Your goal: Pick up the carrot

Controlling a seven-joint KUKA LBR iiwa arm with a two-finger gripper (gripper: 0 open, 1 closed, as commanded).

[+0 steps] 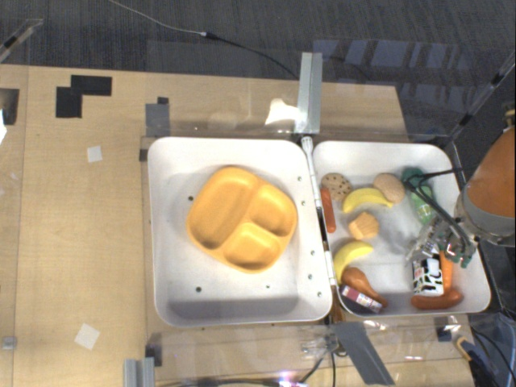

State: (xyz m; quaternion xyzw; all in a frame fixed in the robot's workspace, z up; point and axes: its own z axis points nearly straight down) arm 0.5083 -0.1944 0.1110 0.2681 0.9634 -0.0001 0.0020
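1. You are looking down on two white bins side by side. The left bin (165,216) holds a yellow divided plate (240,218), which sits near its middle.
2. The right bin (379,153) is crowded with toy food. The arm (492,188) comes in over its right rim, showing its orange band.
3. The gripper (439,248) hangs low over the bin's right side, among dark cables and a tangle of green parts.
4. From this slant, with that clutter in the way, you cannot tell whether the claw is apart or together. Nothing can be seen clamped in it.
5. The carrot (447,274) appears to be the slim orange piece standing roughly lengthwise just below the gripper, near the bin's right wall. It is small and partly hidden, so treat that as likely and not certain.
6. It lies just beside a black-and-white carton (424,274) on its left. A reddish sausage (438,300) lies crosswise right beneath both.
7. Further left you see two bananas: the upper banana (367,198) and the lower banana (351,255). An orange block (364,226) sits between them.
8. A speckled cookie (336,185) and a thin red stick (328,210) sit against the bin's left wall. A brown drumstick (358,280) lies near the front-left corner.
9. A tan, rounded piece (389,186) rests near the back, well apart from the carrot.
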